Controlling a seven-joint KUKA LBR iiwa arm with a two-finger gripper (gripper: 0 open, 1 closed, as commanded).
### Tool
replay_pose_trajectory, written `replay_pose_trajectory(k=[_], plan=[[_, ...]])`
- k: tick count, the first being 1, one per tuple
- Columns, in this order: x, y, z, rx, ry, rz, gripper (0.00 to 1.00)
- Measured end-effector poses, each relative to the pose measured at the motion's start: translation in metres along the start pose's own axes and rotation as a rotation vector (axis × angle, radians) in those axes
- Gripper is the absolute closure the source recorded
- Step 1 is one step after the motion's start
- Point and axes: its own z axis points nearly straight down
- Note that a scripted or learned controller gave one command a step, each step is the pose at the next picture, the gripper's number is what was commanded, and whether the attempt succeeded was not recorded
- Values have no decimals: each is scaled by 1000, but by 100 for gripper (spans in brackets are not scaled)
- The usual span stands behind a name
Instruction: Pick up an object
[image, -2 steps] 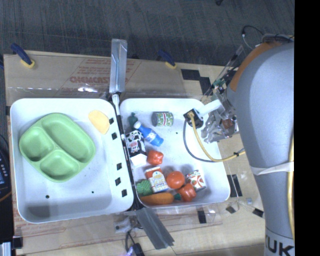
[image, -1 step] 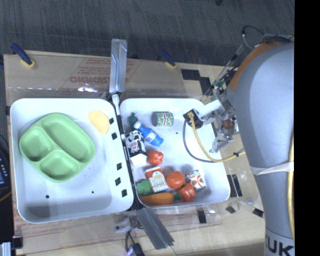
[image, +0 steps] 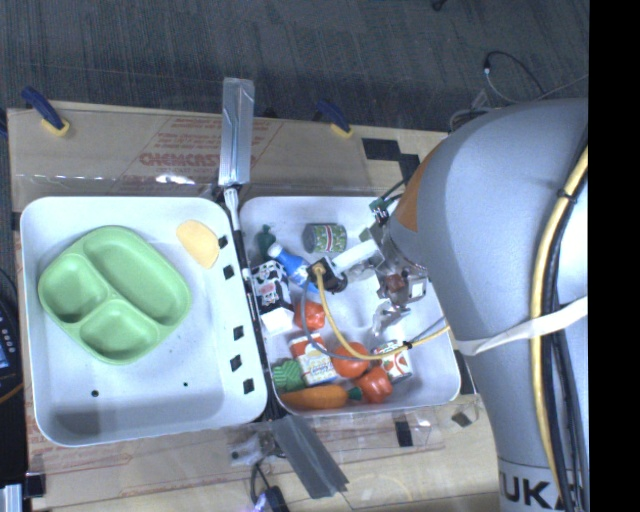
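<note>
Grey arm's two-finger gripper low in the right white bin, grip state unclear, beside a small green tin can, green divided plate in the left bin

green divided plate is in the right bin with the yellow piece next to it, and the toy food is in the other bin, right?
Not quite. The camera view shows the green divided plate in the left bin, not the right one. The yellow piece does lie beside it, and the toy food is in the other bin.
</note>
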Motion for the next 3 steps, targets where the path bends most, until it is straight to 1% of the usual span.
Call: replay_pose_trajectory(k=[1, 2, 3], plan=[[-18, -68, 18, -2, 1, -263, 0], [19, -34, 17, -4, 4, -85, 0], [-57, -14, 14, -9, 13, 1, 0]])
